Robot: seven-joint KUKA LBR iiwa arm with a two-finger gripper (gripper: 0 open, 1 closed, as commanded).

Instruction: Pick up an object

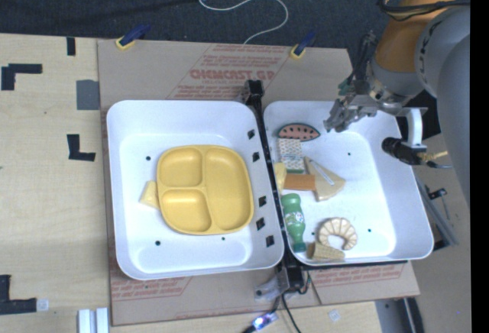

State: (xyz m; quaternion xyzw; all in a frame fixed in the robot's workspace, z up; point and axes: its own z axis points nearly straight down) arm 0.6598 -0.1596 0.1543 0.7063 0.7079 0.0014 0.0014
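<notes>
Nearest the camera, at the front edge of the right bin [397, 244], lie a croissant [338, 232] and a pale wedge [327, 252] just beside it, with a green bottle [293, 218] lying along the bin's left wall. Behind these sit a cluster of small food items: an orange-brown block [299, 182], a pale triangular slice [327, 180] touching it, a chequered piece [290, 150] and, furthest back, a watermelon slice [298, 131]. All of these candidates for picking lie in the left half of the right bin, well apart from the arm.

Beside it, the left bin [130, 240] holds a yellow divided plate [205, 189] with three compartments, and a yellow wedge [149, 193] peeks out from under the plate's left rim.

Both bins rest on a cardboard sheet [221, 72] laid on the worktop [46, 171]. A white cable [229, 3] loops across the dark surface behind.

The grey arm [428, 41] reaches in from the right, and its end effector [340, 116] hangs over the back of the right bin, to the right of the watermelon slice. Whether it is spread or pressed together cannot be told; nothing is seen pinched in it.
</notes>
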